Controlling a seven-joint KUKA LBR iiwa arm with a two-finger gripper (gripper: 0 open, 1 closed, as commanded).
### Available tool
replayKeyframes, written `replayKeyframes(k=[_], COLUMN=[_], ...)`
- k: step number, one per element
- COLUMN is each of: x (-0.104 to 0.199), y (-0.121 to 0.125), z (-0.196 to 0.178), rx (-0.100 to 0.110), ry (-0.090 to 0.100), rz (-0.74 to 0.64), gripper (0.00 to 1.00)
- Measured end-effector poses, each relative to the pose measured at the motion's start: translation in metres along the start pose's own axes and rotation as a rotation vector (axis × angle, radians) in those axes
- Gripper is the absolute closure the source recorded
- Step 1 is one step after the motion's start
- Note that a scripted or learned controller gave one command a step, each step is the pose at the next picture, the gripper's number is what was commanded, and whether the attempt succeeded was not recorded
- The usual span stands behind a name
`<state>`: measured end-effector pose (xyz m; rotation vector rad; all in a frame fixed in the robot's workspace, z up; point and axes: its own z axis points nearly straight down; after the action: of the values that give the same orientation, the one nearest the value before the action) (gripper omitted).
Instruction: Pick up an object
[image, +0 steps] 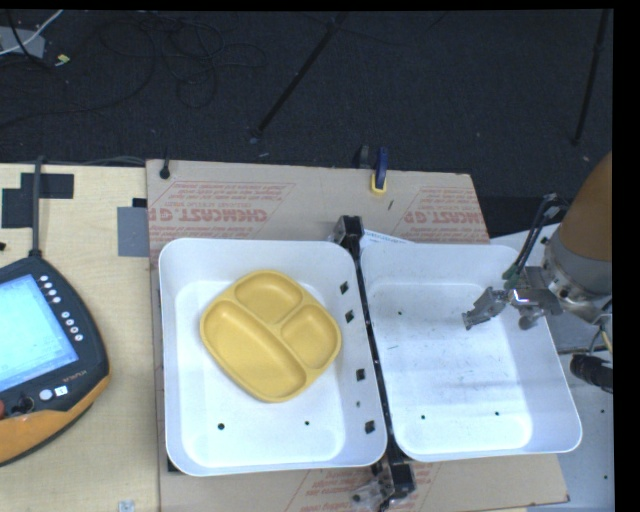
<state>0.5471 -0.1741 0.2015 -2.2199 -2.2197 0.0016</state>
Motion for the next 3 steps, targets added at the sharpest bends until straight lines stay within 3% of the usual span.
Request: replayKeyframes(k=[1,2,3], x=[0.05,0.047,0.134], y=[-0.045,-0.043,-0.05], z=[-0.113,-0.117,-0.073], rx=[-0.006,0.0,0.005], ry=[0.0,0.0,0.002], rz=[-0.003,-0.001,-0.006], gripper=[0.0,1.0,1.0])
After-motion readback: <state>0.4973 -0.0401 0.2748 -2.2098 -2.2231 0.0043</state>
